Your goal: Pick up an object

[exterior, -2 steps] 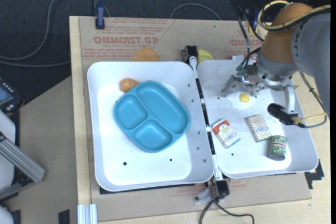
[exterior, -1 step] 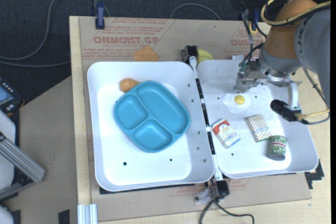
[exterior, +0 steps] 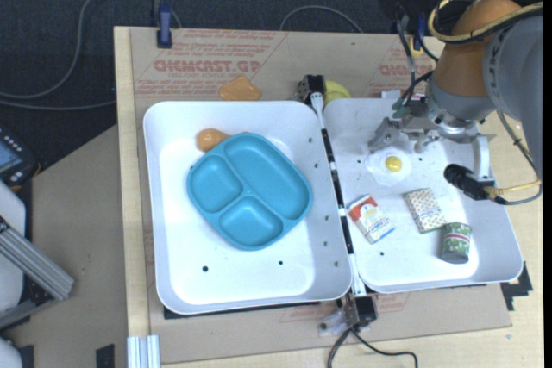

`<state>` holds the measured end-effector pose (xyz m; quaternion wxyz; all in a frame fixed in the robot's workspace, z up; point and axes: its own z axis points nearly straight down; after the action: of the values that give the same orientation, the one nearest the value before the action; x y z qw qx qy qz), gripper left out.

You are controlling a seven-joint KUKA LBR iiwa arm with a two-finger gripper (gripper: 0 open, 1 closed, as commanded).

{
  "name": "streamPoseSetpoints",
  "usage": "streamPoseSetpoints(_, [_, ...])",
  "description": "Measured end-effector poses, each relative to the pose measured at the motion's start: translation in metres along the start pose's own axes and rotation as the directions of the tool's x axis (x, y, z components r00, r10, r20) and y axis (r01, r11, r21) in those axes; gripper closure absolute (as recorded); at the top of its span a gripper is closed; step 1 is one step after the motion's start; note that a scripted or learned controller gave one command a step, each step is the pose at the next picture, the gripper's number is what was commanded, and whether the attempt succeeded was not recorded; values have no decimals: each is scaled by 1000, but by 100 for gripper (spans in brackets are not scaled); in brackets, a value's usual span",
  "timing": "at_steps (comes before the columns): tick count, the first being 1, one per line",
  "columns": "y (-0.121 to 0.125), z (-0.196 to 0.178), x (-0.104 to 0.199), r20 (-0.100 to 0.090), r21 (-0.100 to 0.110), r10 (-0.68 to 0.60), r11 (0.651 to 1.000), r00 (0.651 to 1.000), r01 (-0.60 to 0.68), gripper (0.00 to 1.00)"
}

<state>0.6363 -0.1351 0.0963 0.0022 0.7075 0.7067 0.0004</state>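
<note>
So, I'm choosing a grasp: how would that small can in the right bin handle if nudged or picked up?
The can is round-sided and seems tilted, so a nudge would probably roll it. It looks small, so likely light. Its printed wrap may be a bit slick.

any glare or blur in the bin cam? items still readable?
Camera view: even, soft lighting, faint shadows; mild sheen on the blue divided tray and the left bin's wall; whole frame is slightly soft, so print on the small green can and cartons is unreadable.
</note>
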Motion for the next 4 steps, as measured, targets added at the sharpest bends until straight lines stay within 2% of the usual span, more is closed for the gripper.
streamPoseSetpoints(1, [-13,12,3,-3,6,0,1000,1000,0,0])
streamPoseSetpoints(2, [-10,12,-16,-2,2,0,1000,1000,0,0])
streamPoseSetpoints(3, [-96,11,-52,-3,11,5,1000,1000,-5,0])
streamPoseSetpoints(4, [-33,11,22,-3,-2,-10,1000,1000,10,0])
